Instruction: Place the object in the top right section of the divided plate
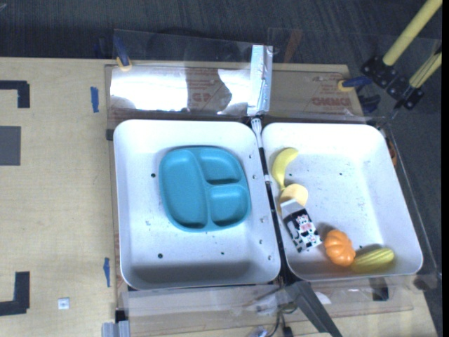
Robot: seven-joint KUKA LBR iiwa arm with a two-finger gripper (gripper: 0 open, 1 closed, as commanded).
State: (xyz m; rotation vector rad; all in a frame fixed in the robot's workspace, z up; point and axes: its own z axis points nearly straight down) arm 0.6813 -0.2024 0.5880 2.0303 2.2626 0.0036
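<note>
A blue divided plate (204, 187) lies in the middle of the left white bin (137, 251). It has one large section on the left and two smaller ones on the right, and nothing lies in them. In the right bin (365, 160) several objects lie along the left wall and front: a yellow banana (283, 163), a pale round piece (294, 194), a black-and-white cow-patterned carton (302, 230), an orange pumpkin-like fruit (339, 247) and a yellow-green oblong fruit (373, 259).
A clear plastic screen (184, 83) stands behind the left bin with a shiny upright strip (261, 79) at its right end. Yellow poles with black clamps (400, 55) slant in at the top right. Wooden bench surface (49, 209) lies left of the bins.
</note>
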